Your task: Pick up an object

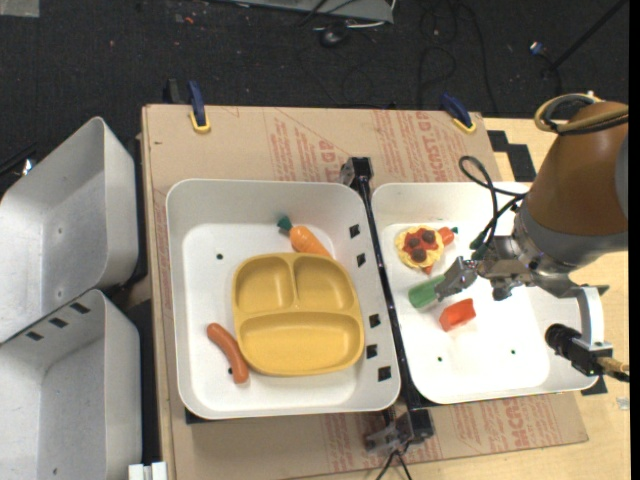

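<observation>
In the right bin [520, 373] lie a toy pizza slice [421, 246], a green piece [425, 294] and a red piece [457, 315]. My gripper [456, 279] reaches in from the right and hangs low over the bin's left half. Its tip is right beside the green piece, just above the red piece and below the pizza slice. Whether it touches the green piece is unclear. In the left bin [190, 268] sit a yellow divided plate [297, 313], a toy carrot [308, 239] at the plate's top edge and a sausage [228, 352] at its lower left.
The grey arm with its orange band [585, 173] covers the right bin's upper right part. A black divider [378, 268] runs between the bins. Two tilted white trays [60, 268] stand left of the bench. Cables hang over the right bin's top edge.
</observation>
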You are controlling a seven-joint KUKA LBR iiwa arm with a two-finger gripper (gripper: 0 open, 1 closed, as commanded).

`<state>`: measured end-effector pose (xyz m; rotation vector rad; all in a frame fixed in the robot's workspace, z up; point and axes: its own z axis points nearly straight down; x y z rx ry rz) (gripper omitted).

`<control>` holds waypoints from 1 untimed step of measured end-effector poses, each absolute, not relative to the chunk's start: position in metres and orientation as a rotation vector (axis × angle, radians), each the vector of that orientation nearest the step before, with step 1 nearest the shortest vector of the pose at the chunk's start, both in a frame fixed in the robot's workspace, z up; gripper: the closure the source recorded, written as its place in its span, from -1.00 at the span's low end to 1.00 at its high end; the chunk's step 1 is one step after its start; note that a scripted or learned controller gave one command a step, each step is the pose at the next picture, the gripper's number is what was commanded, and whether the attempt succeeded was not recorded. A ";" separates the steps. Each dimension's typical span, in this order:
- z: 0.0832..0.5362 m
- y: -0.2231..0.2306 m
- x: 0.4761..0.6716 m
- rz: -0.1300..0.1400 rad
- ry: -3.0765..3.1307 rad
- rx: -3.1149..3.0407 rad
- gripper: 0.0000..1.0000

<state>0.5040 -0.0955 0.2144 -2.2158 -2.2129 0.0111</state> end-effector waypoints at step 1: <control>0.219 -0.096 0.506 0.001 -2.221 -2.220 -1.00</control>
